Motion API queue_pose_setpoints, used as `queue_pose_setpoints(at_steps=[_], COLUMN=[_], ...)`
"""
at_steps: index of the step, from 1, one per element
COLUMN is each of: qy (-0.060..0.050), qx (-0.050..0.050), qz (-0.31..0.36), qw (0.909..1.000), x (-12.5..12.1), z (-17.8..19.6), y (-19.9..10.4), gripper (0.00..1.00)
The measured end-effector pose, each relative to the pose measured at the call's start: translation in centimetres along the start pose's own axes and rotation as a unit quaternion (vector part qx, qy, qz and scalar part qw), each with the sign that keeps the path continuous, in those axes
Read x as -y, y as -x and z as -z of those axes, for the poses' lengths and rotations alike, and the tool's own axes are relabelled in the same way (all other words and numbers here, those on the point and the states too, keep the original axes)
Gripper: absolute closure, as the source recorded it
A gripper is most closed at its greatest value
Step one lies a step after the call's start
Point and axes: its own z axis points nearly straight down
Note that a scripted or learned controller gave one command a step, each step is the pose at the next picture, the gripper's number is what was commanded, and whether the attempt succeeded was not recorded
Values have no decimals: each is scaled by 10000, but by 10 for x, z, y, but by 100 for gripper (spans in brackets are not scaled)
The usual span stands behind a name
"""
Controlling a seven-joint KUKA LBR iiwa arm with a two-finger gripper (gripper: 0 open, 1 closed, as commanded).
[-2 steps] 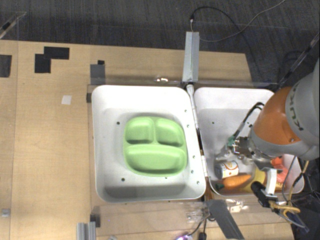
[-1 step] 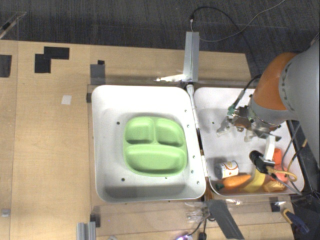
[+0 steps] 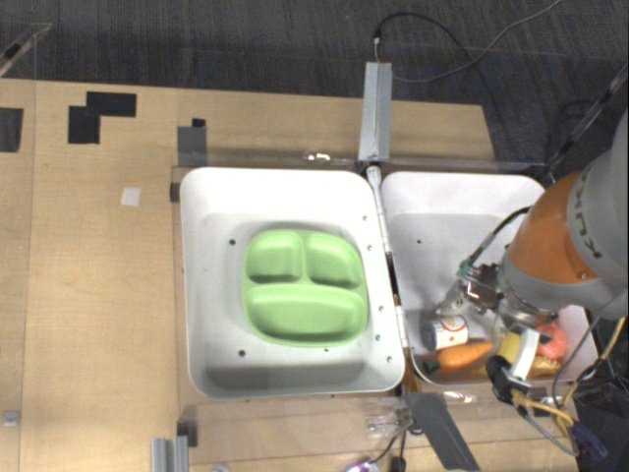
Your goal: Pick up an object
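We start at the near edge of the right bin (image 3: 432, 205), where a small heap of toy things lies in the bottom corner. There is an orange carrot (image 3: 464, 356) lying flat on its side, almost touching the near wall. Just behind it stands a little white pot with an orange label (image 3: 450, 332). To the right we see something yellow (image 3: 513, 348) and something pink (image 3: 553, 342), partly hidden by the arm, so we cannot name them. The gripper (image 3: 482, 288) hangs low over this heap, just above the pot and the carrot. We cannot tell if its jaws are open or shut, because the wrist and wires hide them, and we see nothing held between them. We think the carrot is the best thing to pick. It looks like light, hard plastic, smooth and a bit slippery, and it will not break. It is round, so it could roll away if we pinch it near the thin tip. We would take hold across its thick middle. It lies close to the wall and close to the pot, so there is little room for the jaws. Going farther back, the rest of the right bin is bare white floor. In the left bin (image 3: 206, 224) a green plate with three parts (image 3: 305, 285) sits flat in the middle. Behind both bins we see the wooden bench (image 3: 88, 293) and a grey metal post (image 3: 375, 111) between them.
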Motion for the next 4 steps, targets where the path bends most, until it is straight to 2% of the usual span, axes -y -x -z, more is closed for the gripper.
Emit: queue_pose_setpoints(at_steps=[1, 2, 3, 4], qy=[88, 104, 102, 12], qx=[7, -9, -9, 2], qz=[1681, 1699, 1699, 2088], qw=[9857, 9854, 9854, 9779], x=[-5, -7, -6, -48], z=[-3, 6, 6, 51], y=[-4, -7, -7, -1], gripper=[0, 100, 0, 0])
